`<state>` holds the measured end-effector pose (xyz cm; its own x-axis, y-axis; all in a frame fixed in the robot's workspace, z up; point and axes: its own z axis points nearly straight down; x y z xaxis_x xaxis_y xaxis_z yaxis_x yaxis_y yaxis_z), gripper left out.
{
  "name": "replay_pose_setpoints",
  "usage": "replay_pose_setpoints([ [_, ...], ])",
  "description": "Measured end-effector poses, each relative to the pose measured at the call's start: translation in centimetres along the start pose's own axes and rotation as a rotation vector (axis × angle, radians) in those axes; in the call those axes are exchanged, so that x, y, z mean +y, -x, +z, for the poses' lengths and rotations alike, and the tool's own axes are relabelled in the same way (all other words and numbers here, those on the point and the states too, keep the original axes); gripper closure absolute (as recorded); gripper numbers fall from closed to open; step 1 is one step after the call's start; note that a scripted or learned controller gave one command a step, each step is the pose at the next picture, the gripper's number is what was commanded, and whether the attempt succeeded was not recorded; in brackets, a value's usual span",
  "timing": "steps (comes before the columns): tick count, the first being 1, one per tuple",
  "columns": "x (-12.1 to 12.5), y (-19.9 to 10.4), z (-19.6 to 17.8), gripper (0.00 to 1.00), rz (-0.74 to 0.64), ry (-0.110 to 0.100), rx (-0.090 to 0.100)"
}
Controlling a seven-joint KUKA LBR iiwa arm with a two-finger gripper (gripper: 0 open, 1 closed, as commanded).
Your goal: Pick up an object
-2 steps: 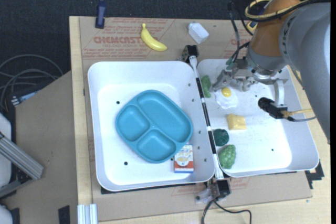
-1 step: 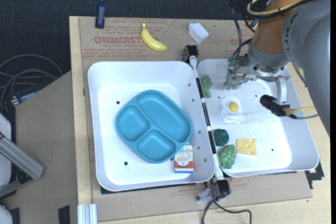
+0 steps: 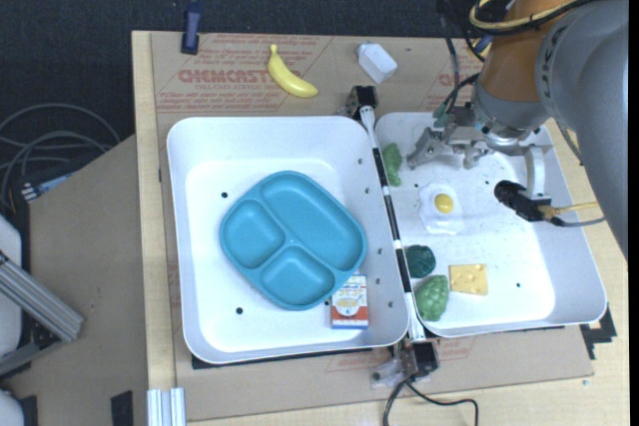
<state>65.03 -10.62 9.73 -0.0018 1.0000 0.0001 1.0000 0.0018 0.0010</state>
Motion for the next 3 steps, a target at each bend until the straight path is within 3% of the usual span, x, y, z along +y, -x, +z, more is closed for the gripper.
replay_pose_setpoints([
  [1,-5.9,0.5,1.3,0.00,0.003,-0.003,0.001],
  [2,-5.7,0.6,0.0,1.00,0.004,0.005,-0.002],
  [3,-5.8,0.5,0.2,0.00,0.004,0.002,-0.001],
])
